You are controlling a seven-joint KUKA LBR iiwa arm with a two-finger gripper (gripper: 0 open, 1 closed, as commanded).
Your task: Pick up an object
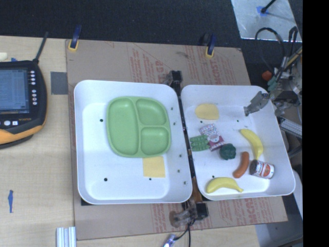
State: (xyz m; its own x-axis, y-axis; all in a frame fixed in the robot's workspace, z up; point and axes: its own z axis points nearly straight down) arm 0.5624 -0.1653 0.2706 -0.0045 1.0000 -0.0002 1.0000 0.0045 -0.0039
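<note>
**Claw at the bin's edge, nothing in its grip**

The claw (255,105) hangs over the far right corner of the right bin (288,189), apart from all the items. No item sits between its tips, so it carries nothing; how wide it stands I cannot tell from this slant.

The things to pick from lie in that bin: a pale yellow slice (207,111) nearest the claw, a small wrapped packet (211,134), a green leafy piece (198,143), a dark green lump (227,151), two bananas (252,142) (223,185), a sausage (241,165) and a small can (261,169). The left bin (87,189) holds a green divided plate (138,126) and a yellow square (153,166).

Risks, as I judge them: the packet, leafy piece and lump lie close together, so a descent there could nudge a neighbour or close on two at once. The sausage and can touch, and either may roll away. The flat slice offers little to pinch. Coming down so near the wall, the claw could strike the rim.
</note>
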